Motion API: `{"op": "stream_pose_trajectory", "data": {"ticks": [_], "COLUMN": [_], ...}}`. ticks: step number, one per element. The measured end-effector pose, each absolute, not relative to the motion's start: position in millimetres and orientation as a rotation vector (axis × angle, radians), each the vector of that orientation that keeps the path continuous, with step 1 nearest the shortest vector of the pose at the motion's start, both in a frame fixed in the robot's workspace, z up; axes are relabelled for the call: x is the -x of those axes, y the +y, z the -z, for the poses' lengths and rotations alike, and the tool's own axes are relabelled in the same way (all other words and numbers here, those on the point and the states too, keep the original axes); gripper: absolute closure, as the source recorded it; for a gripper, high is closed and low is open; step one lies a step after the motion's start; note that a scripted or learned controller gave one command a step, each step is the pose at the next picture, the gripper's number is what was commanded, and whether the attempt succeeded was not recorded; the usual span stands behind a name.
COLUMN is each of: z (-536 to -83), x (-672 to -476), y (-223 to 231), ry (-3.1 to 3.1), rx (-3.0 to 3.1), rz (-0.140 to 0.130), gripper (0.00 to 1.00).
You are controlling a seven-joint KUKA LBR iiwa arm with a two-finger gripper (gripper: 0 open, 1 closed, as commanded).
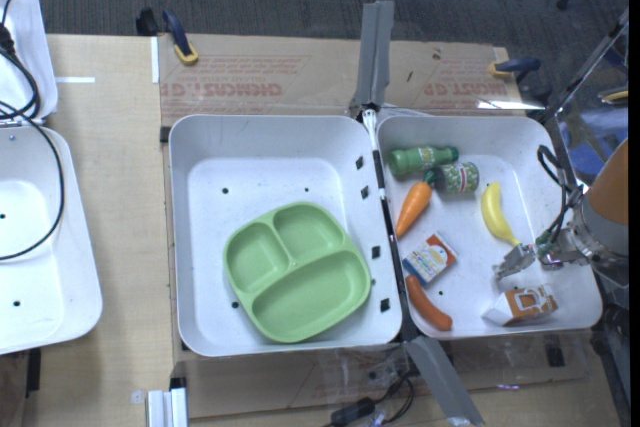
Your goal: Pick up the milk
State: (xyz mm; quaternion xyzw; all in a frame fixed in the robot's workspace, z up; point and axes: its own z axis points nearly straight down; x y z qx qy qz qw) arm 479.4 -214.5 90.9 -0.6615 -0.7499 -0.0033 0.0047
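Right now the arm [612, 205] comes in from the right edge, w/ the claw [515, 262] low over the right bin [530, 150], near that bin's front-right part. Its metal fingers [508, 267] look a bit apart w/ nothing between them, so open, not gripping anything.

Milk: the small carton w/ blue and orange print [429, 259] lies flat on the bin floor, approx mid-bin, left of the claw and apart from it. Can't read the label, so which carton is the milk is a best call. A second small carton, orange and white [522, 304], sits just below the claw at the front-right corner, close to the fingertips; can't tell if it touches them.

Other stuff in the right bin: green bottle [423, 158] on its side near the back, a small green can [459, 177] just beside it to the right, a carrot [412, 205] slanting down-left under the bottle, a banana [495, 212] right of center, and an orange-red sausage-like thing [428, 305] along the front-left, just below the blue carton.

Left bin [200, 155] holds a green divided plate [298, 270], 3 sections, tilted a bit, toward the front right part. Both bins sit side by side on the counter [100, 85], walls touching at the middle. Black cables [552, 167] hang over the right bin's right rim next to the arm.
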Motion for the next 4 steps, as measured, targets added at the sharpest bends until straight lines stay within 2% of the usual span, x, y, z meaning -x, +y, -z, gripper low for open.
{"op": "stream_pose_trajectory", "data": {"ticks": [4], "z": [-90.9], "x": [-479.3], "y": [-214.6], "ry": [-2.349], "rx": [2.072], "rz": [0.010], "gripper": [0.00]}}
